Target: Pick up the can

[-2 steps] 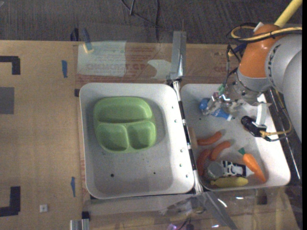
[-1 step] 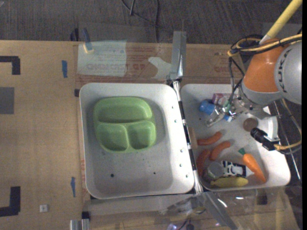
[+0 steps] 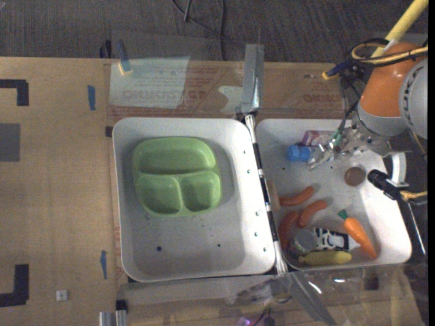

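Observation:
The can (image 3: 307,240) lies near the front left corner of the right bin (image 3: 401,246). Its grey metal end faces left, and a black-and-white label shows on its right side. It rests between a sausage (image 3: 287,225) and a yellow banana (image 3: 327,257). My gripper (image 3: 332,148) hangs over the back of the right bin, beside a blue bottle (image 3: 297,153), well behind the can and apart from it. The grey arm with its orange band (image 3: 380,90) comes in from the upper right.
The right bin also holds a pink box (image 3: 312,137), a brown disc (image 3: 354,176), two more sausages (image 3: 297,197) (image 3: 312,212) and a carrot (image 3: 359,236). A green divided plate (image 3: 177,175) sits in the left bin (image 3: 129,250). A metal divider (image 3: 253,80) stands behind the bins.

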Available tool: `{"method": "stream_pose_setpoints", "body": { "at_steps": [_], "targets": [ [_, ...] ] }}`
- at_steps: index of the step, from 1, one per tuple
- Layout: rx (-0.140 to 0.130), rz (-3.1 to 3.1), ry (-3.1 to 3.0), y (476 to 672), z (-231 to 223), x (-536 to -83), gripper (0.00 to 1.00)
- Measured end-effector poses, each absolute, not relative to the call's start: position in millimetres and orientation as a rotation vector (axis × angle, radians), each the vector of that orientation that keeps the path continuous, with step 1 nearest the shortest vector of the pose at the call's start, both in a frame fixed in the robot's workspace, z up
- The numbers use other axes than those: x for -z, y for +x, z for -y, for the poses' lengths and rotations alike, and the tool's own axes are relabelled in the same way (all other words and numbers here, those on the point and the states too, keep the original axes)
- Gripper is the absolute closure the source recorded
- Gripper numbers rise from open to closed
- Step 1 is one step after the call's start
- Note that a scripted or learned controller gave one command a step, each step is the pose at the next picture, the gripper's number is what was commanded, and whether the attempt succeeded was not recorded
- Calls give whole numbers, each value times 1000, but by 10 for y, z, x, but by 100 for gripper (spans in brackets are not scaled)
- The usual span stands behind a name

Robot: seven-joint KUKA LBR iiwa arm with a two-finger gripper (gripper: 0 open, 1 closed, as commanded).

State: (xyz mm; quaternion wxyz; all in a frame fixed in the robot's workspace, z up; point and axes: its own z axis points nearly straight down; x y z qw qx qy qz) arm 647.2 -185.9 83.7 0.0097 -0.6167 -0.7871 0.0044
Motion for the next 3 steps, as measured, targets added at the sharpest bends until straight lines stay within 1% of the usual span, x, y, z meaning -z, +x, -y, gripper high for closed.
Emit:
{"method": "stream_pose_setpoints", "body": {
  "at_steps": [1,2,3],
  "targets": [
    [2,2434,-1988,5952,1842,-857,0],
    [3,2569,-1819,6401,1782,-862,0],
    [2,2520,-1878,6045,1796,-857,0]
  ]
}}
